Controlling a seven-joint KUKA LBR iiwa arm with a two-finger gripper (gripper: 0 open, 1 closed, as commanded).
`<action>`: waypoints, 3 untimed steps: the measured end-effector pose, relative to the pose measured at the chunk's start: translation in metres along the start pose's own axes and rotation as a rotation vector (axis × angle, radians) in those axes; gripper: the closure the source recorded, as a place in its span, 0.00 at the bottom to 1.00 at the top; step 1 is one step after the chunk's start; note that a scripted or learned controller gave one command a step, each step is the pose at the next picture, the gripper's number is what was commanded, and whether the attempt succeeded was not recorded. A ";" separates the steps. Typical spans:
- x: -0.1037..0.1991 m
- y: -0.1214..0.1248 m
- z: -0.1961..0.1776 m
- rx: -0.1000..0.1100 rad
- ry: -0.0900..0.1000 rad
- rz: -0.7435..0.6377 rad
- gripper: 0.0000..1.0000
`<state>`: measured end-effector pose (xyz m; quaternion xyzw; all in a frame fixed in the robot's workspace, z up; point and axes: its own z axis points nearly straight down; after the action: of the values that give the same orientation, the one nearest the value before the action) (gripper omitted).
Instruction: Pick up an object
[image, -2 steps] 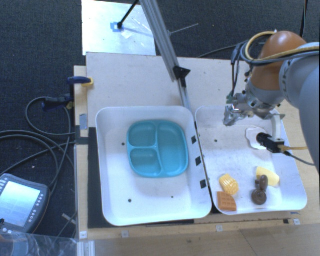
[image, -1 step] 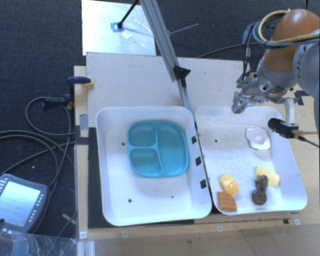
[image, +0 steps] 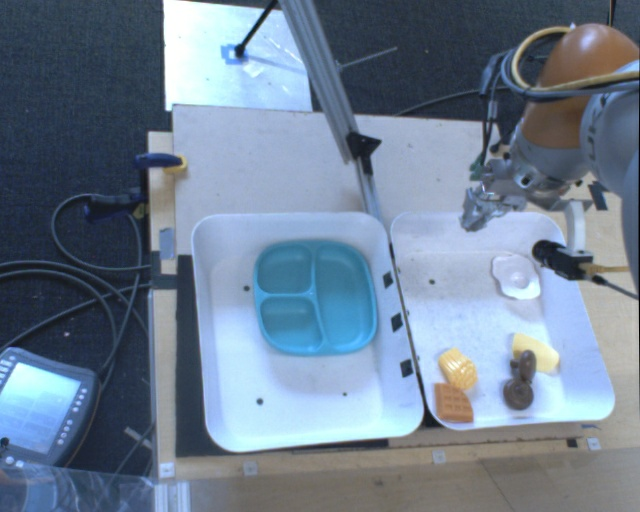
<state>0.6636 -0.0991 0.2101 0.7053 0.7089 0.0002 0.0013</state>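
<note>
Two white bins (image: 215, 330), one teal tray (image: 315, 297), five foods (image: 457, 369)

Setting: robotics lab. Evidence: my grey arm (image: 590, 110) with its orange band; a plywood counter (image: 260, 165) bearing two white bins (image: 225, 400); a teach pendant (image: 40, 400) on dark carpet (image: 70, 100); loose black cables (image: 70, 275); blue-handled clamps (image: 160, 160) at the counter edge; a slanted metal strut (image: 325, 75).
</note>
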 end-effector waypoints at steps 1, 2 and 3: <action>0.049 -0.021 -0.011 0.001 0.003 -0.005 1.00; 0.098 -0.051 -0.005 0.004 0.004 -0.004 1.00; 0.147 -0.090 -0.006 0.004 0.004 -0.005 1.00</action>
<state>0.5726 0.0474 0.2157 0.7035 0.7107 0.0002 -0.0016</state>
